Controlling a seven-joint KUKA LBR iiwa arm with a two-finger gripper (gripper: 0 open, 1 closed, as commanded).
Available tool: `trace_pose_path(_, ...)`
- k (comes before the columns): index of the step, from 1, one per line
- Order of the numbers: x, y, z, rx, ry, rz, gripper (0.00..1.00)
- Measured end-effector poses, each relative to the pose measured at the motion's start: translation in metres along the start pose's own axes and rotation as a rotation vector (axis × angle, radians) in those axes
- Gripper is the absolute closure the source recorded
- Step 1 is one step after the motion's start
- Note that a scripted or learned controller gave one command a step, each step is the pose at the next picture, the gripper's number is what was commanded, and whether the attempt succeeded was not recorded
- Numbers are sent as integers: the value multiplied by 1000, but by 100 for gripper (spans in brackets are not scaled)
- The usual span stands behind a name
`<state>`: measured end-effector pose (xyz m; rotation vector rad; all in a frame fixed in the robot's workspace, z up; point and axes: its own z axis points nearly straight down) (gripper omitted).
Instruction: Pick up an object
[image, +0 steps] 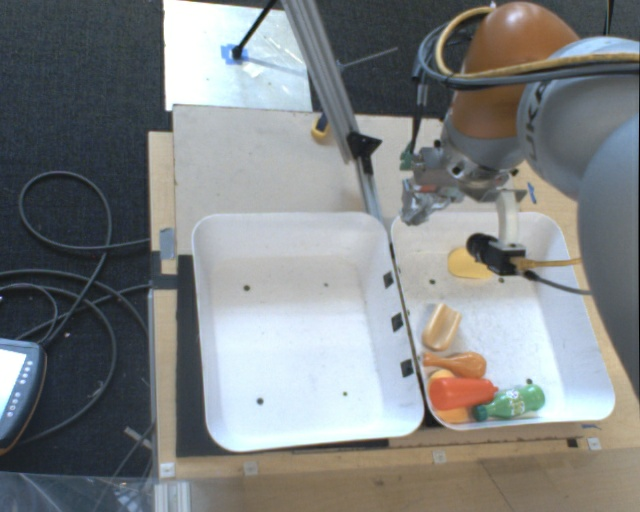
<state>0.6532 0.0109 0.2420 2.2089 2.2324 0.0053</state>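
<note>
My gripper (418, 208) hangs over the far left corner of the right bin (575, 300), with nothing visibly held in it. Several objects lie in that bin. A flat yellow piece (462, 264) rests near the far side, just right of and below the gripper. A tan bread-like piece (441, 325) lies by the middle divider. Near the front left corner sit an orange drumstick shape (456, 363), a red-orange block (462, 391) and a green bottle (511, 402) lying on its side.
The left bin (215, 300) stands beside the right one, sharing a divider wall (397, 320). A slanted metal pole (335, 90) rises behind the bins. A black fitting with a cable (497, 253) hangs from the arm over the yellow piece. Cables lie on the floor at left.
</note>
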Motion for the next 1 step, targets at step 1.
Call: trace_pose_path(1,62,15,7,-1,1,-1,100)
